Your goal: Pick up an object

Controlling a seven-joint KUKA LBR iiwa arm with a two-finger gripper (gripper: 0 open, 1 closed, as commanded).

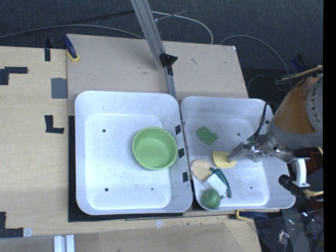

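Note:
The right bin [252, 114] holds several small items. A green leafy piece [207, 135] lies near its left wall, with a yellow wedge [223, 160] below it. A tan round piece [200, 169], a white item with a dark green strap [218, 182] and a green ball [211, 198] sit toward the front. My gripper [235, 153] reaches in low from the right, its tip just beside the yellow wedge's right edge. Nothing visibly hangs from it.
A light green bowl [154, 148] stands in the left bin [100, 140], near the divider between the bins. A grey pole [149, 25] slants over the bench at the back. The arm's orange band [294, 114] overhangs the right bin's right rim.

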